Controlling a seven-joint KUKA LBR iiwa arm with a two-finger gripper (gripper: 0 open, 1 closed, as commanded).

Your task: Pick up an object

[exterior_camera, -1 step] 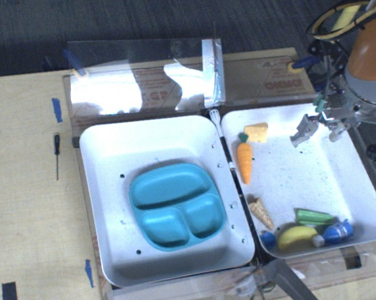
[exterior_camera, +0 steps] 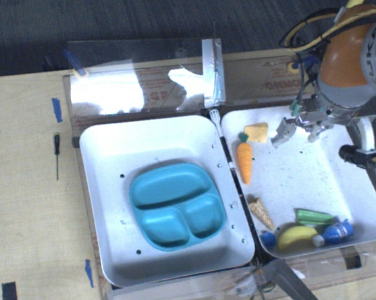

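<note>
Gripper [exterior_camera: 297, 130] hovers over right bin [exterior_camera: 355, 180], far end; fingers spread wide, holding nothing. Nearest pick: cheese wedge [exterior_camera: 256, 133] just to its left; carrot [exterior_camera: 244, 162] beyond, long axis along the divider. Near edge holds banana [exterior_camera: 297, 236], green item [exterior_camera: 314, 216], blue item [exterior_camera: 337, 232]. Left bin [exterior_camera: 107, 210] holds blue tray [exterior_camera: 175, 204].

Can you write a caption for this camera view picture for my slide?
Grey robot arm's gripper hovers open above the right white bin, near an orange toy carrot.
</note>
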